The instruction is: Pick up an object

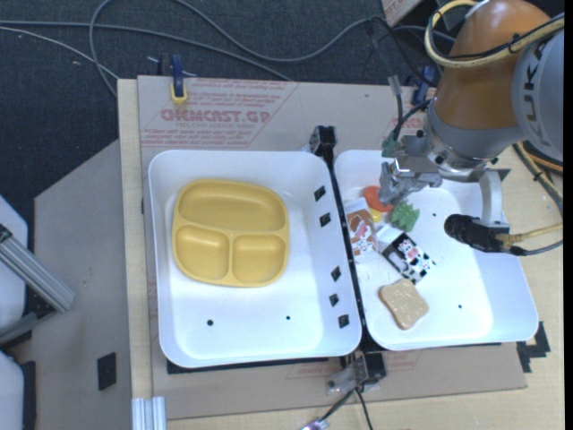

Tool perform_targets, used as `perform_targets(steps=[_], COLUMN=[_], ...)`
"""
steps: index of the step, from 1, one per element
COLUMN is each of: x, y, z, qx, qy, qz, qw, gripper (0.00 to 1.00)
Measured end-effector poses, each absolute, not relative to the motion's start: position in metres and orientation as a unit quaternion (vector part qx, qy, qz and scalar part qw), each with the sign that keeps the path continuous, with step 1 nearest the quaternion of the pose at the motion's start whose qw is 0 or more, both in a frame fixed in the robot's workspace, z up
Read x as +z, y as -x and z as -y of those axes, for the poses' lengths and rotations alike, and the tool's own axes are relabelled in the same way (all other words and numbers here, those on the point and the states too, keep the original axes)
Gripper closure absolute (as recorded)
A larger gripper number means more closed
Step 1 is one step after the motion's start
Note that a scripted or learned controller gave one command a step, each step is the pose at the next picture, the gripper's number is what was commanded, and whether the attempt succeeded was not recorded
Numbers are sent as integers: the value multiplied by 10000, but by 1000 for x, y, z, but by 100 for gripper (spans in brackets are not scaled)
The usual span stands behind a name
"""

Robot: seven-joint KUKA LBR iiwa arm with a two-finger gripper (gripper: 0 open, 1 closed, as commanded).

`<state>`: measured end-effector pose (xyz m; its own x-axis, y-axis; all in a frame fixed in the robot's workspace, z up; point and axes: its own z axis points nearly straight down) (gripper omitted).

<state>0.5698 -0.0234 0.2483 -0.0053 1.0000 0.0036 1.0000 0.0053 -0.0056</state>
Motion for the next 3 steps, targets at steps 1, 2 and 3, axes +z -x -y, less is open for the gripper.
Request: perform_targets(steps=[1, 2, 3], x=[231, 223, 224], y=[-549, -534, -534], z=[-24, -72, -68], qx=[9, 7, 8], qy=[7053, 7052, 7071], qz=[7089, 7090, 7071], qw=[32, 29, 16], gripper=[100, 100, 0])
